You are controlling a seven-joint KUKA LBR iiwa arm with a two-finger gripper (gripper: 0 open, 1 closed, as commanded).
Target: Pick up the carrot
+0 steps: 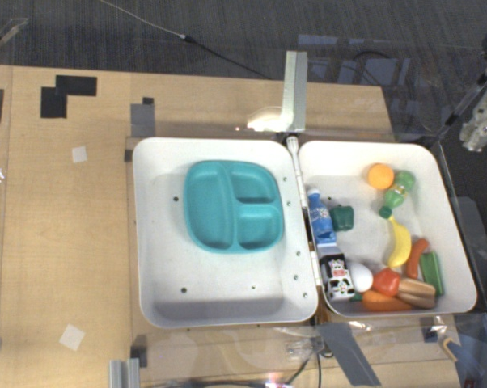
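Observation:
The carrot (379,301) is an orange, elongated piece lying along the front wall of the right bin (345,162). It is partly tucked under a red toy vegetable (387,281) and a brown bread roll (417,291). My gripper (481,124) hangs at the far right edge of the camera view. It is beyond the right bin's back right corner, well away from the carrot. It looks pale grey and partly cut off by the frame.
The right bin also holds an orange (380,176), a green pear (397,190), a banana (399,243), a red-orange stick (417,255), a green cucumber (432,272), an egg (362,279), a milk carton (335,276), a blue bottle (320,217) and a green block (342,217). The left bin (158,297) bears a teal divided plate (233,205).

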